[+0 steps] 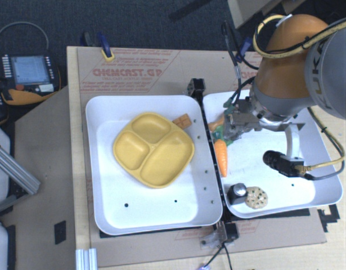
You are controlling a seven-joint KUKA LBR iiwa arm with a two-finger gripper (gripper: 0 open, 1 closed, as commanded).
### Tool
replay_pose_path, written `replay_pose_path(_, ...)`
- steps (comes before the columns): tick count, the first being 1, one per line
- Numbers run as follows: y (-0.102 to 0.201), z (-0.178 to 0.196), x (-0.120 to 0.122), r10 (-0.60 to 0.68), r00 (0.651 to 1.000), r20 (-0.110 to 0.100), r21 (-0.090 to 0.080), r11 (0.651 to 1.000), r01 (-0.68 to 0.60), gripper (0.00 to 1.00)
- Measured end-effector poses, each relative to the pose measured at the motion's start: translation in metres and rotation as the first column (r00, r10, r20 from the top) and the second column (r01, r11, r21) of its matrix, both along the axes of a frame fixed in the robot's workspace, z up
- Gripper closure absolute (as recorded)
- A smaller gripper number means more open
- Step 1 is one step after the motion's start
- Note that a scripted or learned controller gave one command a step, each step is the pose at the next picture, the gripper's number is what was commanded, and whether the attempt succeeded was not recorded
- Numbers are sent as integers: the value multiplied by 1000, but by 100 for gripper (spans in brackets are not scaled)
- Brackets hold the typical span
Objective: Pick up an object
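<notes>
Gripper: you see the grey two-finger gripper (233, 129) low in the right white bin (324, 176), just above the orange plastic carrot (220, 157); whether it grips anything cannot be told.
Carrot: likely light, stiff, slick; take it across mid-body.
Right bin: also a speckled cookie (256, 197).
Left white bin (99, 151): yellow divided plate (153, 149).

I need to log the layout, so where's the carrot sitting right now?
The carrot lies in the right bin, along its left wall by the divider, just below the gripper. A cookie sits lower in the same bin.
</notes>
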State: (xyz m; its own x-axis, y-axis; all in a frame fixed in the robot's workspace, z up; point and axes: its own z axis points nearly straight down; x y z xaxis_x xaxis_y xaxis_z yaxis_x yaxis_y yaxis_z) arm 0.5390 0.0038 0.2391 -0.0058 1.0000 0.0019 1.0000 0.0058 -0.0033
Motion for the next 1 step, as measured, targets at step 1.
replay_pose_path(1, 46, -11, 0, 0, 1000, -2, 0, 1000, 0, 100)
